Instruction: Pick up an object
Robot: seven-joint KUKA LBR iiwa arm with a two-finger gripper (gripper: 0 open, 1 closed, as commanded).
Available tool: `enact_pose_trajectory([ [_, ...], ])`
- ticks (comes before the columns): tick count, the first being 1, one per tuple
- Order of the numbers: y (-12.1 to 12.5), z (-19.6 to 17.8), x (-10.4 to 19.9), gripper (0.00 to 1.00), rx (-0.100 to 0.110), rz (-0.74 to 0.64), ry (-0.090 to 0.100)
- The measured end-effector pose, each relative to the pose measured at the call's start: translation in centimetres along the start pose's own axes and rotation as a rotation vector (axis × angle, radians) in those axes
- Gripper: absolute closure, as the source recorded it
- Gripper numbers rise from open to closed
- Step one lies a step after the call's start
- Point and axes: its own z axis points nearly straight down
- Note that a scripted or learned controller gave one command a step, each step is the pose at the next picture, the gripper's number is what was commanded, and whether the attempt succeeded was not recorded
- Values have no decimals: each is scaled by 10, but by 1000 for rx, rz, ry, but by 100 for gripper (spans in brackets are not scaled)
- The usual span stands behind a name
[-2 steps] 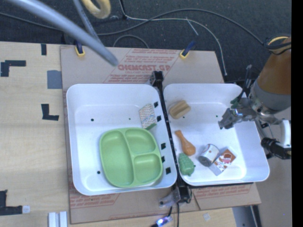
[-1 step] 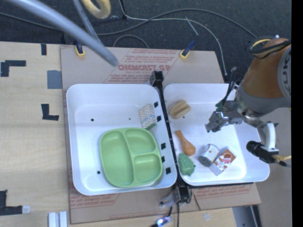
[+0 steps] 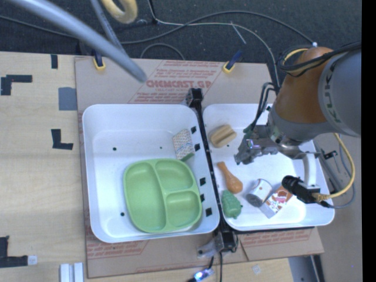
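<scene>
Currently we see the jaws (image 3: 248,151) poised low over the right bin (image 3: 320,219), their state indeterminable, near candidate objects: bread roll (image 3: 222,136), orange utensil (image 3: 230,178), green toy (image 3: 231,204).

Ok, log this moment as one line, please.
arm: over right white bin | gripper: above orange carrot-shaped toy, nothing visibly held | left white bin: green divided plate
</scene>
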Motion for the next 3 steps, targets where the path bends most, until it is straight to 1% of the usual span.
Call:
enact_pose_trajectory([
  [2, -14, -23, 101, 100, -1, -1, 0],
  [3, -19, -10, 158, 100, 2, -1, -1],
])
